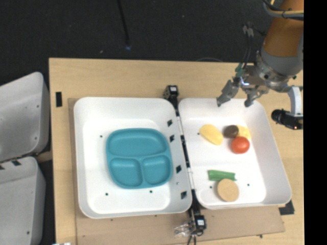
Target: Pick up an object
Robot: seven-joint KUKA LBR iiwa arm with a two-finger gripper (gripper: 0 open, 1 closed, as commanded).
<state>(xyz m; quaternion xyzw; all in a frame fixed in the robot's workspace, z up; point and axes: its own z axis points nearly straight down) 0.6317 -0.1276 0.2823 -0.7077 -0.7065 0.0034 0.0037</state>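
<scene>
The claw (235, 99) hangs wide open over the back edge of the right bin (273, 175), holding nothing, ready to drop onto something. The things to grab sit together below it: a yellow piece (211, 135), a red ball (240, 145), a tan disc (228, 191).

Two white bins, the left bin (87, 137) and the right bin (265, 182), sit on a pale tan wooden bench (127, 78) against a black background. The left one carries a teal compartment tray (138, 157). The right one carries a yellow lemon-like piece (211, 134), a red tomato (240, 145), a dark brown round piece (231, 130), a green bean-like piece (222, 175) and a tan round disc (228, 190). The arm (281, 40) is orange above grey; its gripper (236, 97) is dark grey.
</scene>
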